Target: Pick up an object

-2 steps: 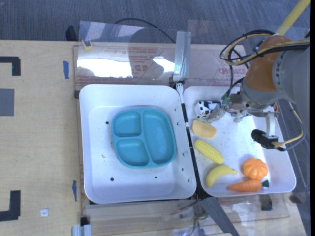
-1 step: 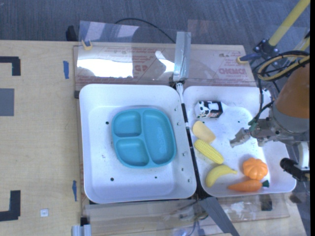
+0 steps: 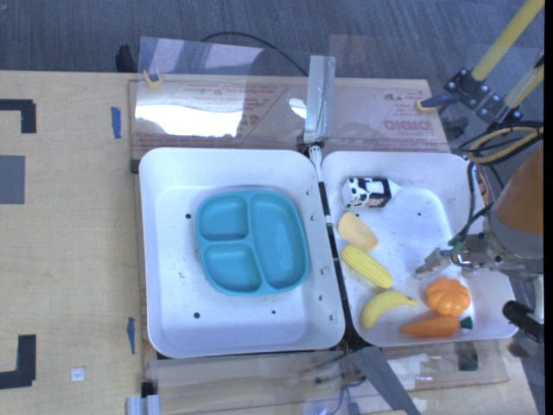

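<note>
Two shallow white bins sit side by side on the wooden table (image 3: 69, 258). The left bin (image 3: 164, 258) holds a blue divided plate (image 3: 252, 241) at its centre, three compartments facing up. The right bin (image 3: 415, 210) carries the toys: a black-and-white cow figure (image 3: 368, 192) at about 11 o'clock in that bin, a pale yellow piece (image 3: 356, 231) just below it, an ear of corn (image 3: 366, 265) lying aslant just beneath that, close enough that contact between them cannot be judged, and a banana (image 3: 384, 305) at about 6 o'clock. Toward 4 o'clock rests a small orange pumpkin (image 3: 448, 296), with a carrot (image 3: 432, 325) right under it, seemingly touching. The arm (image 3: 523, 206) comes in from 3 o'clock, its orange band over the bin's right edge. The gripper (image 3: 435, 262) sits low over the bin floor, just above and to the left of the pumpkin, between it and the corn; its fingers (image 3: 426, 267) point toward 8 o'clock, and nothing shows between them. Whether they are spread or closed cannot be told from this angle. Clear plastic sheeting (image 3: 225, 102) lies behind the bins at 12 o'clock.
</note>
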